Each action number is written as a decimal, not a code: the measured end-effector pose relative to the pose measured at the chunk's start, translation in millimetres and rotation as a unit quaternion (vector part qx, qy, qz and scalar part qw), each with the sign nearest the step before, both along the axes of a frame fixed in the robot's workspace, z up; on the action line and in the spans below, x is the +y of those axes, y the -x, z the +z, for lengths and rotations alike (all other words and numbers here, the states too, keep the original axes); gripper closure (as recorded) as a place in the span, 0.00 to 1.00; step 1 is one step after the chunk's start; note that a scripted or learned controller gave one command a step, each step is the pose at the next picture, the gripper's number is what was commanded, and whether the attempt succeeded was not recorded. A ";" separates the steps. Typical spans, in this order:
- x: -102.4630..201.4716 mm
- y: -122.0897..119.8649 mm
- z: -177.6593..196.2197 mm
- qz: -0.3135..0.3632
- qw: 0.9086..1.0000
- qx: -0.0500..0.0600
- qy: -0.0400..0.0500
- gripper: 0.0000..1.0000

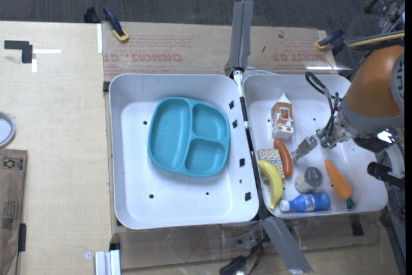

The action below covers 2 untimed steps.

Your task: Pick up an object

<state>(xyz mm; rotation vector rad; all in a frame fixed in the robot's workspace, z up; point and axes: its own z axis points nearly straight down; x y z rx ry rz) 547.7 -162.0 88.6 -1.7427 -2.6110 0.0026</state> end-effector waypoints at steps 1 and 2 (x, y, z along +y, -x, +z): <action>0.0 0.0 0.0 0.000 1.000 0.000 0.000 0.00; -23.0 6.2 140.5 -0.150 0.989 0.001 0.001 0.00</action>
